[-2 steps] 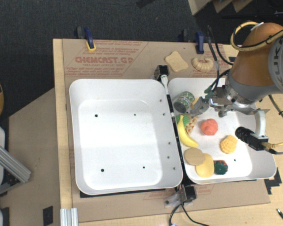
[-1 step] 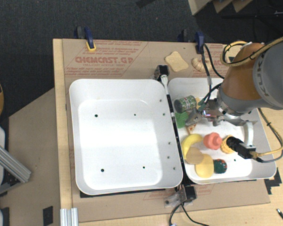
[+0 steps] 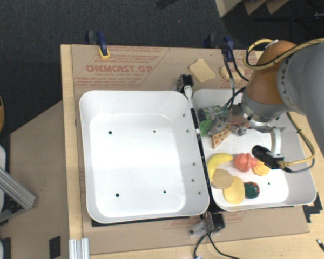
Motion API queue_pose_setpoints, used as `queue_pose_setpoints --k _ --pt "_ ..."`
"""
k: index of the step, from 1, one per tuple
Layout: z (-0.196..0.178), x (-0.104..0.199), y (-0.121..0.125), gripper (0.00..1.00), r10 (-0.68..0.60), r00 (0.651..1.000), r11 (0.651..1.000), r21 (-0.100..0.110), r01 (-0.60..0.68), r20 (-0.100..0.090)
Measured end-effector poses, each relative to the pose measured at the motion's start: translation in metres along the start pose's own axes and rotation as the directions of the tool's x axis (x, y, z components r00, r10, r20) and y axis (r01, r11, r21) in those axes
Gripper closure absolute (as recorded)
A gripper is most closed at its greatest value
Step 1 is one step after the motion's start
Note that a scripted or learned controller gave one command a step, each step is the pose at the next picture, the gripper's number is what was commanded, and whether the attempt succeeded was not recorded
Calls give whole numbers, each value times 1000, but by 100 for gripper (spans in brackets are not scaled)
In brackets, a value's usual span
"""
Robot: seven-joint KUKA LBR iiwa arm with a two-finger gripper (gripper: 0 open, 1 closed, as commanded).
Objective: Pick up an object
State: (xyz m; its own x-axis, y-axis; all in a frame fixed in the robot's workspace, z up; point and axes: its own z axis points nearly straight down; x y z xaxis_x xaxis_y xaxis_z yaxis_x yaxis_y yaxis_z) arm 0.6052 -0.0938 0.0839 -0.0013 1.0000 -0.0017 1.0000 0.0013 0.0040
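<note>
Two-finger gripper point(image 3: 225, 124) of the grey arm point(image 3: 291, 85), finger state indiscernible, low in the right white bin point(image 3: 299, 194), touching the green leafy toy point(image 3: 207, 126), above the yellow banana point(image 3: 220, 161).

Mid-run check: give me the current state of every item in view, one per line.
Gripper: low in the right bin, fingers hidden.
Right bin: holds the toys.
Left bin: upright, beside the right bin.
Banana: lying flat, untouched.
Cracker: lying by the gripper.
Green toy: against the bin's left wall.
</note>
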Motion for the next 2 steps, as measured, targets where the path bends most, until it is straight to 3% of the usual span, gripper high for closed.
queue_pose_setpoints --k 1,2 --pt "-11 0 -1 100 1 1000 1000 0 -1 0" --pt "-108 49 55 100 -6 1000 1000 -11 6 -2"
